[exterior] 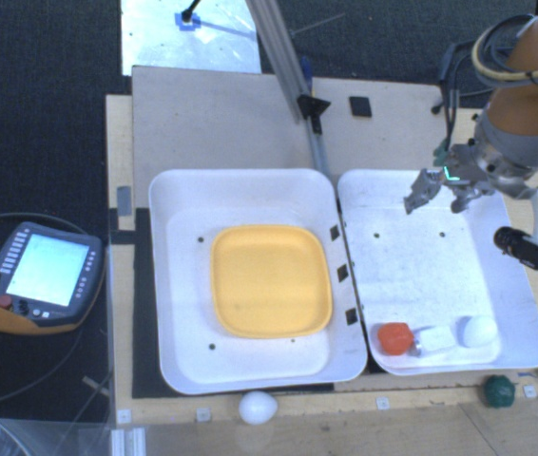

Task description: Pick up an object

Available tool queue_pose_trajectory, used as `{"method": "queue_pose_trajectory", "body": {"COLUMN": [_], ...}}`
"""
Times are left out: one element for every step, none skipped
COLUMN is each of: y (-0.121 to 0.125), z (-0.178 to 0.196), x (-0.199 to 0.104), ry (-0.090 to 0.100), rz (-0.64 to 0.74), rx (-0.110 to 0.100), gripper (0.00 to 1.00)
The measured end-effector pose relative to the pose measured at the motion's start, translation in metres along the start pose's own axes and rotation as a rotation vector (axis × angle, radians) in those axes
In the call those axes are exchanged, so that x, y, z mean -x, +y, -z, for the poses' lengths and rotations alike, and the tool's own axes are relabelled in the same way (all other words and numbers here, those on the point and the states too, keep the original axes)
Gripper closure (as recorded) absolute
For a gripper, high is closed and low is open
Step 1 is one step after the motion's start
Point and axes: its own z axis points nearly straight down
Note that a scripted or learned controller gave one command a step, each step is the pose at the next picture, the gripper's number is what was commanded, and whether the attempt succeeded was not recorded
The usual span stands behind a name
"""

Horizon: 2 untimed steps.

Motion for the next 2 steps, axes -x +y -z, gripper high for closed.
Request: {"method": "queue_pose_trajectory", "body": {"y": [0.000,0.008], "z": [0.000,-0.051], "x": [0.000,-0.006], "ry": [0.000,0.000], "rz": [0.000,0.001], "rx": [0.000,-0.004], "gripper": [0.00,0.00]}}
